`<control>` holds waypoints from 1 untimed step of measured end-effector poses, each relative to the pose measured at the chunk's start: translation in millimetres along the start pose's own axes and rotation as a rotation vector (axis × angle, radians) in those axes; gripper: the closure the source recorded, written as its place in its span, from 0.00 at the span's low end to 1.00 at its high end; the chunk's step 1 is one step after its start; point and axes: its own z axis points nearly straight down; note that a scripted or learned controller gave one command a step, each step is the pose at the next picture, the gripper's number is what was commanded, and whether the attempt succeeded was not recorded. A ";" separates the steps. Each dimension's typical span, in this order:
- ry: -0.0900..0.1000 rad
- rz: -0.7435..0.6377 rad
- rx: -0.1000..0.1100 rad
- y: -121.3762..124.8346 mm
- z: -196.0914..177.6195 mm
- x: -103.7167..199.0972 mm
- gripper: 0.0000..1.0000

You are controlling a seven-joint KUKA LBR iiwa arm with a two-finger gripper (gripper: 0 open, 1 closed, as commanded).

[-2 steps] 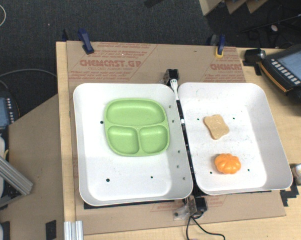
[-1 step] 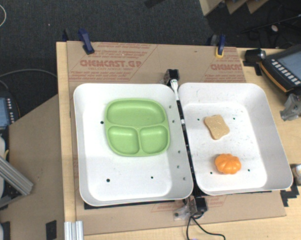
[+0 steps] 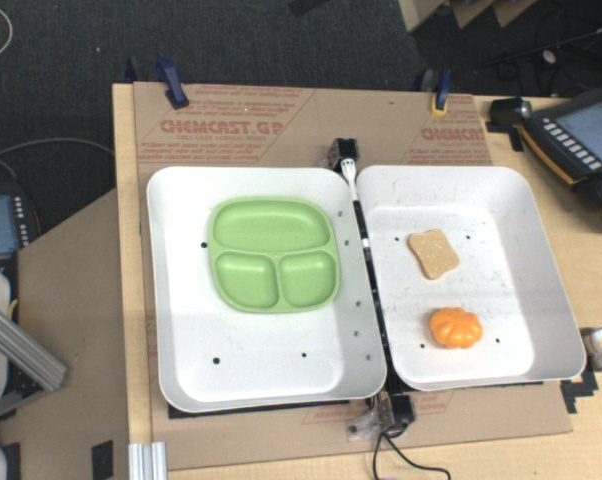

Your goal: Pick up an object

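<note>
A green sectioned plate (image 3: 274,254) lies flat in the left bin (image 3: 181,348), with three compartments. In the right bin (image 3: 521,268) a tan slice of toast (image 3: 434,254) rests near the middle. Below it sits a small orange pumpkin-shaped object (image 3: 455,328), closer to the front edge.
Both white bins sit on a cardboard-covered bench (image 3: 281,118) held by blue clamps (image 3: 172,83) at the back. A black tablet-like device (image 3: 571,143) lies at the right edge. Cables trail out below the bins at the front (image 3: 391,438).
</note>
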 end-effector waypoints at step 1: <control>0.012 -0.006 0.021 -1.7 114.4 30.0 1.00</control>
